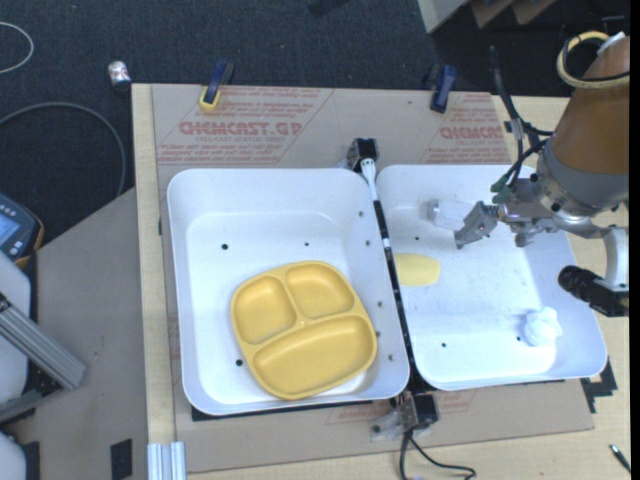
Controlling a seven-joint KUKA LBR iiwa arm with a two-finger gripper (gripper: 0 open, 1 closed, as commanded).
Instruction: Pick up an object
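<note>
The nearest candidate for picking is the pale yellow object (416,268). It lies flat on the floor of the right bin (480,368), close to that bin's left wall, about halfway between its far and near edges. It looks like a soft oval, and its long axis runs roughly across the bin, from the left wall toward the right.

The end effector (478,224) hangs above the far half of the same bin. Its dark fingers point toward the left wall, and nothing is visible between them; whether they are spread or pressed together I cannot tell from this slanted view. So the yellow object lies from the end effector toward the left wall and toward the near edge, near but clearly apart from it.

A small grey piece (432,210) lies just left of the end effector, nearer the far edge. A white lumpy object (541,326) sits near the near right corner. In the left bin (200,228) a yellow divided plate (303,328) rests toward the near edge.

I judge that the coming move needs a short travel toward the left wall and then a descent.
</note>
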